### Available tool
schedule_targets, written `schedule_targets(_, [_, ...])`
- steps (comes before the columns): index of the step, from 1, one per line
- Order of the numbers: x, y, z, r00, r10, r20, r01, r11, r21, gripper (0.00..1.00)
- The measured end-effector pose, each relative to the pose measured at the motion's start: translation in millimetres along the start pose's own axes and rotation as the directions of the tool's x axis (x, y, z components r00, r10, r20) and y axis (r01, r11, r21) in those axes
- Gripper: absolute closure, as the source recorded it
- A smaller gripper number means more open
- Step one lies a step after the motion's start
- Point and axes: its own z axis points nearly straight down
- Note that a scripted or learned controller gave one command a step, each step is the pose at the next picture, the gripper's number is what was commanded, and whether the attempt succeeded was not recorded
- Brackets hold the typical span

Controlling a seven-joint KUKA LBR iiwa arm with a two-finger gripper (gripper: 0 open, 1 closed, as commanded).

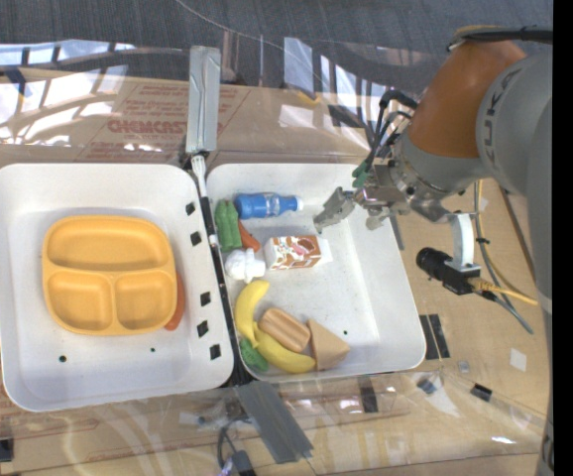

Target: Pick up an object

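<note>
A: Where is the two-finger gripper (351, 209) right now?

B: Above the right-hand shallow white plastic bin (381, 300), near its upper right part. The grey arm with the orange band (465, 97) reaches in over that bin's right rim.

A: Are the fingers spread or clenched?

B: I cannot tell from this slanted look down. Nothing shows between them.

A: What lies in that right bin?

B: All of it sits along the bin's left side. At the top, a blue plastic bottle with a white cap (266, 205) lies on its side, just left of the gripper but apart from it. Against the bin's left wall is a green toy vegetable (227, 223) with an orange toy carrot (249, 236) beside it. Below the bottle is a small white carton with a brown printed picture (295, 253), and left of that a small white bottle-shaped toy (244, 264).

A: And lower down?

B: A yellow toy banana (252, 310) curves down the left side, with a tan toy bread roll (285, 328) resting on it and a brown wedge-shaped toy (326, 345) touching the roll's right end.

A: The other bin?

B: The left white bin (29, 365) adjoins the right bin's left wall and holds 1 yellow plastic tray with 3 compartments (108, 274).
</note>
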Motion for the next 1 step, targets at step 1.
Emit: schedule_targets(1, [24.8,-6.1,117.0,0.953,0.302,-0.005,-0.302,0.953,-0.021,0.0])
